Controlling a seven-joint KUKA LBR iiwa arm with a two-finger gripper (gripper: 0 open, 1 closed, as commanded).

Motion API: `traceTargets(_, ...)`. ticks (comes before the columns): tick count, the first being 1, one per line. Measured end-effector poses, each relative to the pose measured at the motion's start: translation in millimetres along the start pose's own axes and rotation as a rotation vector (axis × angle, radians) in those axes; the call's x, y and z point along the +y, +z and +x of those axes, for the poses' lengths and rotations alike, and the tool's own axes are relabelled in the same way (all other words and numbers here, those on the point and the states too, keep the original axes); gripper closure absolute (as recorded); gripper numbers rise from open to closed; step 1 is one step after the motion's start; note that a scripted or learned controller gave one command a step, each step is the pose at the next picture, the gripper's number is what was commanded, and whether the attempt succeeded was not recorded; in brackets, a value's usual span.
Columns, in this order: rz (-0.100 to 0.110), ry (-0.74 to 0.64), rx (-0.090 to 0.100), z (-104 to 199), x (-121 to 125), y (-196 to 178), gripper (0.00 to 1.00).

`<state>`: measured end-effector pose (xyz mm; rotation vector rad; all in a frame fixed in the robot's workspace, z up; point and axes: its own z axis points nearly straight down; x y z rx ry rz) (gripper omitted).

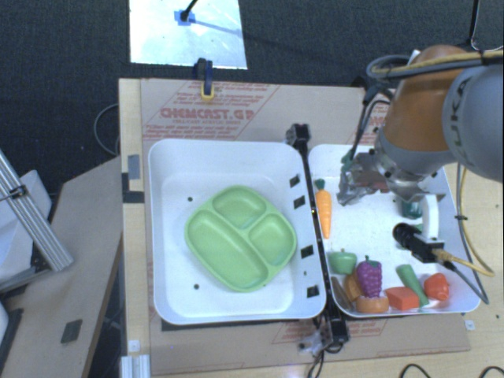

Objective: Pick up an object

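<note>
Toys are lying in a cluster in the right bin (pixel 335 157), and you are looking down on them from a slant. Along that bin's 9 o'clock wall, an orange carrot (pixel 323 211) is lying lengthwise with its green top toward 12 o'clock. Toward 6 o'clock, a green pepper (pixel 343 261) is sitting just beside a purple bunch of grapes (pixel 368 275), and an orange piece (pixel 370 303) is resting against the front wall below them. To their 3 o'clock side, a red block (pixel 402 297), a green pod (pixel 410 277) and a red tomato (pixel 437 287) are crowding together near the corner.

Your arm (pixel 441 109) is reaching in from 3 o'clock and hanging over the upper half of that bin. The hand (pixel 356 184) is hovering at the carrot's 3 o'clock side, near it but apart from it, and you are seeing nothing between its fingers; whether they are spread or closed you cannot tell from this angle. A black part (pixel 415 241) with a yellow cable is jutting out beneath the wrist.

In the left bin (pixel 169 235), a green divided plate (pixel 240 237) is sitting near the middle. Both bins are resting on the tabletop (pixel 209 109).
</note>
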<state>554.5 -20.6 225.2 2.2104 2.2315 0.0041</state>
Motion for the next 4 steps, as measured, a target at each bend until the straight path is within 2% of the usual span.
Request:
traceTargets(1, 0.002, 0.003, -0.001, 41.6, -7.5, 0.0, 1.00)
traceTargets(2, 0.002, 0.004, -0.001, 50.5, -5.5, 11.0, 1.00)
traceTargets(3, 0.002, 0.008, -0.001, 44.5, -2.5, 6.5, 1.00)
traceTargets(4, 0.002, 0.004, -0.001, 62.1, -9.7, 1.0, 1.00)
